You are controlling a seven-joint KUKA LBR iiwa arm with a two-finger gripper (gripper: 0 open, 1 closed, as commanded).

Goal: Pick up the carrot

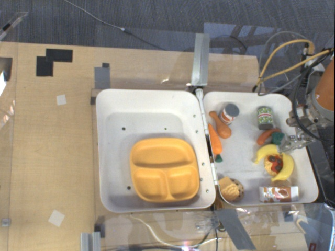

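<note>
Because parked flat in the left bin [118,114], leaves the plate [165,169] out of play and puts all the work in the right bin [243,158], crowded with toy food. Hangs over that bin's far rim on the arm [323,95], gripper [296,140] low beside the banana [272,153]; can't tell whether clenched or released. Looks awkward for the carrot [214,140], lying tight along the divider wall, well apart from the gripper, likely needing a pinch from its open side.
</note>
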